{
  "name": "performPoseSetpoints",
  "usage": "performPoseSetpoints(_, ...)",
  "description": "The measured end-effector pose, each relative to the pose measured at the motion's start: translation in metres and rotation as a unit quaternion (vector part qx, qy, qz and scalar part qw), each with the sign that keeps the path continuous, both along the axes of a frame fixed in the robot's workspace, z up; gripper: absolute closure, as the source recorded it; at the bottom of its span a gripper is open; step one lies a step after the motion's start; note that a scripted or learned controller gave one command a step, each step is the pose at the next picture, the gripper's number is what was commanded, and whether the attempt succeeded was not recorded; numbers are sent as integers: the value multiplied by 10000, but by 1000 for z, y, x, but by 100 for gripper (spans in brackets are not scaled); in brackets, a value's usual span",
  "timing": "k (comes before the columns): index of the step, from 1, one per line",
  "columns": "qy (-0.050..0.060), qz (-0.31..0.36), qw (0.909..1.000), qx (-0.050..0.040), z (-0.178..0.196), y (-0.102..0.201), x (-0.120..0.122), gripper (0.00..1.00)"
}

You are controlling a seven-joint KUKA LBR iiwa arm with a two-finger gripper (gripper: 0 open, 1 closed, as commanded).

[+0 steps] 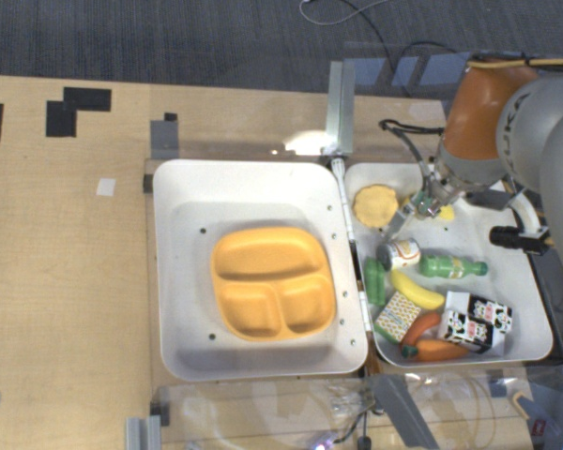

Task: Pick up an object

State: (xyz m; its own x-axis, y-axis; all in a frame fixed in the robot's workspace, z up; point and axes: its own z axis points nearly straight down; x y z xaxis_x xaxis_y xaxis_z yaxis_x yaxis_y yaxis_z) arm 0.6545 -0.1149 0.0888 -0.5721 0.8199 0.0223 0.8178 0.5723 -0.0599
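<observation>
The claw (430, 201) hangs low in the right bin (537, 331); whether it grips anything, I cannot tell. A yellow round object (375, 204) lies just left of it, a green bottle (450, 268) just below.

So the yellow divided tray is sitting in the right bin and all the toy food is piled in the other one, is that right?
Not quite. The camera view shows the yellow divided tray in the left bin, not the right one. The toy food, such as the banana and green bottle, is piled in the other bin, on the right.
</observation>
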Motion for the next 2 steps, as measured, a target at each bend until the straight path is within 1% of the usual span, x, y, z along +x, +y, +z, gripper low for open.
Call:
performPoseSetpoints(1,-2,1,10000,0,0,0,0,0)
performPoseSetpoints(2,10,744,9972,21,1,-6,0,0)
